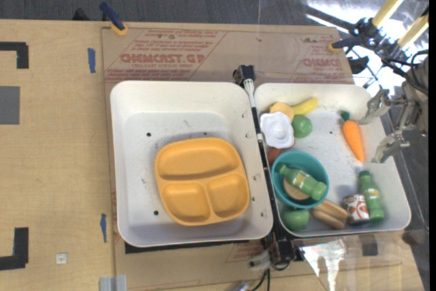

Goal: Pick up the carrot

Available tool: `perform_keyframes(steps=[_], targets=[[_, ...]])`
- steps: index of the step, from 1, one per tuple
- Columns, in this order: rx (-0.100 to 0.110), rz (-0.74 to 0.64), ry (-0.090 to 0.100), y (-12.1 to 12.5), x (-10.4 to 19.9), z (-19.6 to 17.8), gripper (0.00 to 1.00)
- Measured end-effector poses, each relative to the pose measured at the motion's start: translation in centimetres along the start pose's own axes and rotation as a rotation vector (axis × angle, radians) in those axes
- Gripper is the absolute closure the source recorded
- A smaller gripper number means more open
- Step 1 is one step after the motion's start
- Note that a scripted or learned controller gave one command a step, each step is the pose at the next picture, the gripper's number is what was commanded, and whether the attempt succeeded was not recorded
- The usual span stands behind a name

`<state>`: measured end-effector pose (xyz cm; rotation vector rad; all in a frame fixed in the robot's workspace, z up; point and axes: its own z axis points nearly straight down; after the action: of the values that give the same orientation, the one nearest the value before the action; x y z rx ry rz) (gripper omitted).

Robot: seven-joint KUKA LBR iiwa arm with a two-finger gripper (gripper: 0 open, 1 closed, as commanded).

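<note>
While the orange plastic carrot with its green top point(352, 135) lies loose on the floor of the right-hand shallow white bin point(398, 197), near that bin's far right side, the metal two-finger end effector point(386, 125) hangs just beside it at the bin's right rim, fingers spread and grasping nothing. Nearer the camera in the same bin sit a teal bowl point(300, 177) holding a green bottle, and a second green bottle point(370, 194). An orange-yellow compartment plate point(201, 178) rests in the left bin point(129, 146) on the worktop.
</note>
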<state>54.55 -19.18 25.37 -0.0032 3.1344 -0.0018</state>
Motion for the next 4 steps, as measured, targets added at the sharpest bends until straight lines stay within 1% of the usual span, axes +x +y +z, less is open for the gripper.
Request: perform_keyframes(steps=[1,2,3,4], targets=[[0.003,-0.111,-0.008,-0.7,-3.3,15.1,0.0],[0.002,-0.115,-0.013,-0.4,-3.5,14.2,1.0],[0.01,-0.13,-0.008,4.4,-0.7,13.4,1.0],[0.015,-0.133,-0.02,4.5,-1.0,12.1,1.0]])
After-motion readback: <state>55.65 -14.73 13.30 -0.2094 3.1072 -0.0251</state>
